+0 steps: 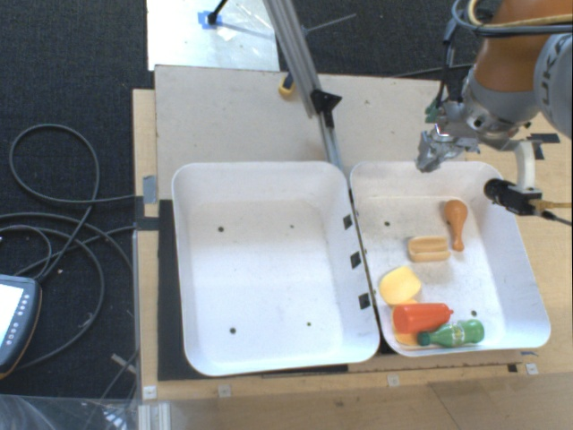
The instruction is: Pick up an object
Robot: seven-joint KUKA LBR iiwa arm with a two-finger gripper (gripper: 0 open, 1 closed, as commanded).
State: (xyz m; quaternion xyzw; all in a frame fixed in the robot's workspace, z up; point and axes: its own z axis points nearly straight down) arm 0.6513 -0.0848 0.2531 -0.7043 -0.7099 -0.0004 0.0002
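Observation:
The right bin (pixel 528 303) holds several toy foods: a brown drumstick (pixel 456 221), a tan hot-dog bun (pixel 429 248), a yellow piece (pixel 400 286), a red-orange piece (pixel 422 315) and a green bottle (pixel 454 333). My gripper (pixel 434 155) hangs over the far rim of the right bin, above and left of the drumstick, with nothing seen between its fingers. The fingertips look close together.
The left bin (pixel 192 267) sits beside the right one, sharing a middle wall (pixel 355 249). A slanted metal pole (pixel 300 56) crosses the bench behind the bins. Cables and a handheld pendant (pixel 13 316) lie on the floor at the left.

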